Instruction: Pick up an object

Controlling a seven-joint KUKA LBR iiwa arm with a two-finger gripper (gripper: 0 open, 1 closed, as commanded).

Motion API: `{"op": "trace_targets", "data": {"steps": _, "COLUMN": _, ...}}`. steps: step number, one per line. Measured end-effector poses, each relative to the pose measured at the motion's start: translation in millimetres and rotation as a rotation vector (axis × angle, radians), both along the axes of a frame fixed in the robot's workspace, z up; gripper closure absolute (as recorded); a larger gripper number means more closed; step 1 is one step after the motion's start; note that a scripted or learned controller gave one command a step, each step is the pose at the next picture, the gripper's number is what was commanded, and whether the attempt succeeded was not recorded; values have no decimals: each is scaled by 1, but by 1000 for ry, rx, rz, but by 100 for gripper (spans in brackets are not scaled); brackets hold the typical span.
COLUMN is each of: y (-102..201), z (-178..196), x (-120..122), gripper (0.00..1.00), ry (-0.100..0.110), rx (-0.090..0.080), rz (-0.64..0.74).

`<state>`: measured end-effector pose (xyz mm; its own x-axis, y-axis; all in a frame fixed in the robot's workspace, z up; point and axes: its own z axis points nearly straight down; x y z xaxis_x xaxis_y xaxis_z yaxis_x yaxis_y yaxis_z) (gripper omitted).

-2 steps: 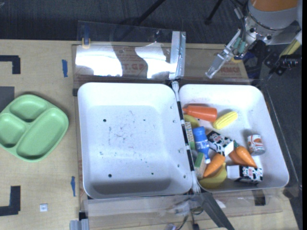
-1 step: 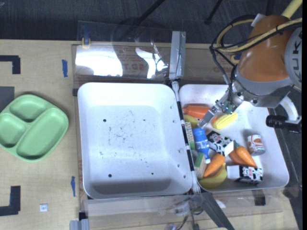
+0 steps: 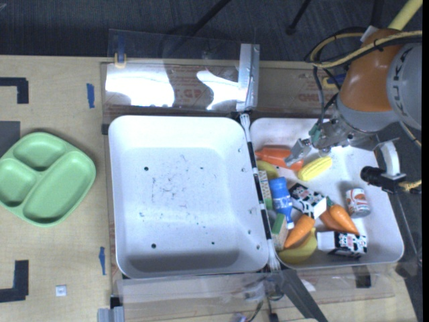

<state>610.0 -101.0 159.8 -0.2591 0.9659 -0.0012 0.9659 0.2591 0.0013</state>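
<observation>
The right bin [image 3: 385, 180] holds a pile of toy items. A yellow corn cob [image 3: 315, 168] and an orange carrot-like piece [image 3: 273, 156] lie at its far side. Nearer the front are a blue bottle [image 3: 280, 196], a black-and-white cow toy [image 3: 310, 200], two orange carrots [image 3: 336, 215] [image 3: 299, 230], a small can [image 3: 357, 202] and a cow-patterned box [image 3: 345, 241]. My gripper [image 3: 303, 150] hangs low over the far part of this bin, between the orange piece and the corn cob, right beside both.
The left bin [image 3: 181, 193] sits beside the right one, with a dividing rim [image 3: 258, 180] between them. A green sectioned plate [image 3: 43, 178] lies on the bench at far left. A clear panel [image 3: 174, 79] stands behind the bins. Cables [image 3: 342, 42] hang over the arm.
</observation>
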Motion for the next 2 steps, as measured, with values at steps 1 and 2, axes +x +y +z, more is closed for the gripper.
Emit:
{"op": "trace_targets", "data": {"steps": 1, "y": -23, "z": -74, "x": 18, "gripper": 0, "ry": -1, "rx": 1, "rz": 162}}
{"op": "trace_targets", "data": {"steps": 2, "y": -24, "z": -62, "x": 20, "gripper": 100, "ry": -7, "rx": 0, "rz": 162}}
